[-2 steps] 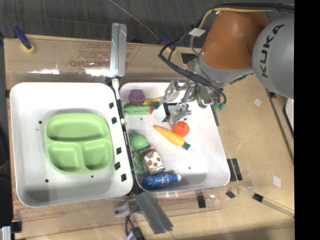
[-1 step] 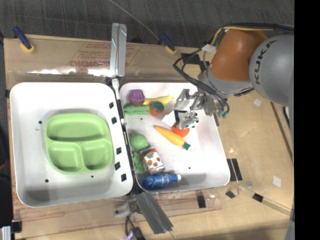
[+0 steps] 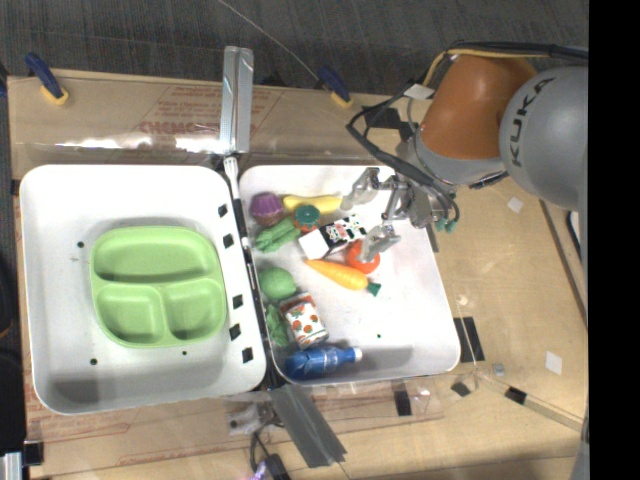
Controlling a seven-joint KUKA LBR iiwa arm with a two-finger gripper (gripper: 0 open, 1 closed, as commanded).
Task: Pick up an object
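My gripper [image 3: 373, 210] hangs over the upper right part of the right bin [image 3: 425, 313], with the grey arm and its orange band behind it to the right. Its two fingers stand apart, one near the bin's back wall and one just above a red tomato [image 3: 362, 257]. A black-and-white patterned box [image 3: 345, 230] lies just left of the gap between them, and nothing is gripped. An orange carrot [image 3: 340, 273] lies just below the tomato.
The right bin also holds a purple item [image 3: 265, 206], a yellow banana [image 3: 303, 203], a green vegetable [image 3: 277, 236], a green ball [image 3: 277, 283], a patterned can [image 3: 303, 318] and a blue bottle [image 3: 322, 360]. A green divided plate [image 3: 157, 286] sits in the left bin [image 3: 50, 208].
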